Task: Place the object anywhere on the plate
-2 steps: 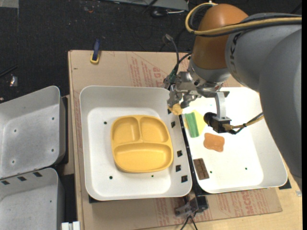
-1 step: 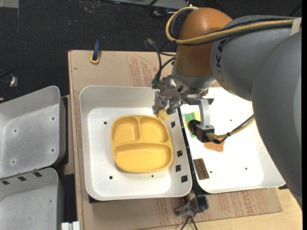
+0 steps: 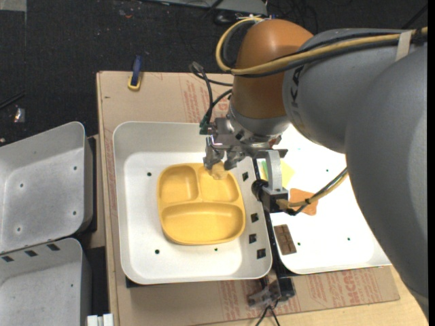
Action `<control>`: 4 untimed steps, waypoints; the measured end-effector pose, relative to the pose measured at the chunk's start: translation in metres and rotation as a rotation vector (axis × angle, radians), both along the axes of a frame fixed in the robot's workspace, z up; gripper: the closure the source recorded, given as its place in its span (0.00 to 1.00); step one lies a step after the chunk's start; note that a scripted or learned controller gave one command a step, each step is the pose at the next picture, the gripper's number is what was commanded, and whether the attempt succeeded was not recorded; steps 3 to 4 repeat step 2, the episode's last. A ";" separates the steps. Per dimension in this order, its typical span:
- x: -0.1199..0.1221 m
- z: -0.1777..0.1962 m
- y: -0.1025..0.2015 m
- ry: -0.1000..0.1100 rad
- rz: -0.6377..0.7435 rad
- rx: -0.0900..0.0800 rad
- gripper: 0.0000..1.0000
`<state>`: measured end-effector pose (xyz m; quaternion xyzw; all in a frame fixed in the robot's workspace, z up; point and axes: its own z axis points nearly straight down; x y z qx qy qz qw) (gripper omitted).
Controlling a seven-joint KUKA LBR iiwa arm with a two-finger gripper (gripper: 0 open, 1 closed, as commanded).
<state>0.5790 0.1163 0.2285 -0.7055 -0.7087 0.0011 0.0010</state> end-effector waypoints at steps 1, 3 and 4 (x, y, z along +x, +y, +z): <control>-0.009 0.014 0.000 -0.003 -0.002 0.000 1.00; -0.008 0.014 0.000 -0.002 -0.003 0.000 0.00; -0.008 0.014 0.000 -0.002 -0.003 0.000 0.00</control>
